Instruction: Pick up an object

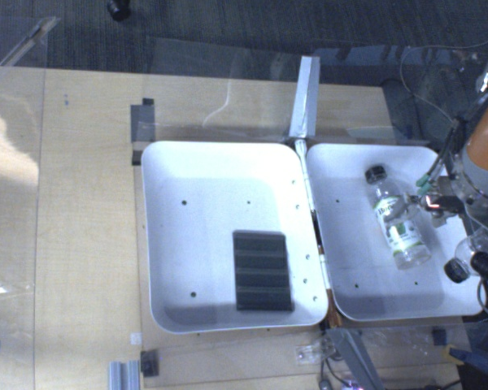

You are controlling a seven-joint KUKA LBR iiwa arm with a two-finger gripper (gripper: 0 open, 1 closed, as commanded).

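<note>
Where ribbed black block (263, 270) lies, clear bottle (397, 220) apart.

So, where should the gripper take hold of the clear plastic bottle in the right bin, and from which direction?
Probably across the middle of the bottle, around the labelled body, coming straight down from above. It lies flat on the floor of the right bin, black cap toward the far side, so its long round sides are exposed. Closing the gripper across the narrow width, not along the length, looks safest; the smooth surface may slip.

light: bright, even | glare: left bench (8, 149) | shadows: soft | focus: slightly soft
</note>
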